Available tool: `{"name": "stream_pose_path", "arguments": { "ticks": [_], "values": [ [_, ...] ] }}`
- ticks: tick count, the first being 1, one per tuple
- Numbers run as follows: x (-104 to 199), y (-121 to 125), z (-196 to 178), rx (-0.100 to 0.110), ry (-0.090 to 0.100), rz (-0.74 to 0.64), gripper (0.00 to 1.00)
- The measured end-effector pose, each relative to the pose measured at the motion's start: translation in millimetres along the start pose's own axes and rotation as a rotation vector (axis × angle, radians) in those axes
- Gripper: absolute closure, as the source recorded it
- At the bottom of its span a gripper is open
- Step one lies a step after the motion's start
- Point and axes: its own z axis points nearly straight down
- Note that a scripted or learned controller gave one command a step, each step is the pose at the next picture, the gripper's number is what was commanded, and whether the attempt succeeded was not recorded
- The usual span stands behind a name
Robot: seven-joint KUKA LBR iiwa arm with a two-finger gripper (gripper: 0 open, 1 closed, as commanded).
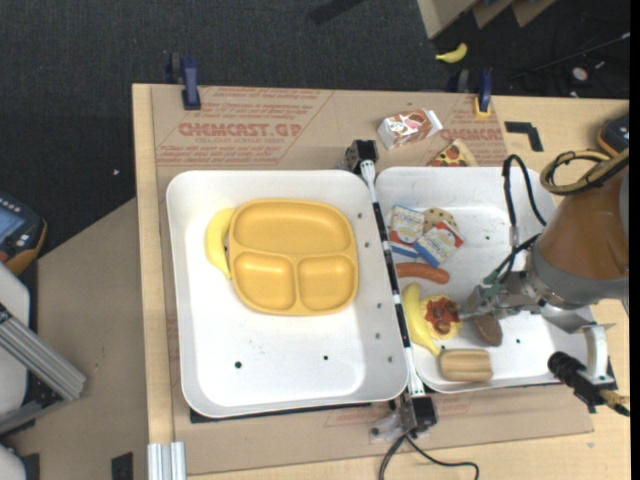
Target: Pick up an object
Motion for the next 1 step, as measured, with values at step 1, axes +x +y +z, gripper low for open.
{"name": "stream_pose_path", "arguments": {
  "ticks": [1],
  "values": [
    [114.5,45.2,-90.1,0.002,0.003,-0.012,1.0]
  ]
}}
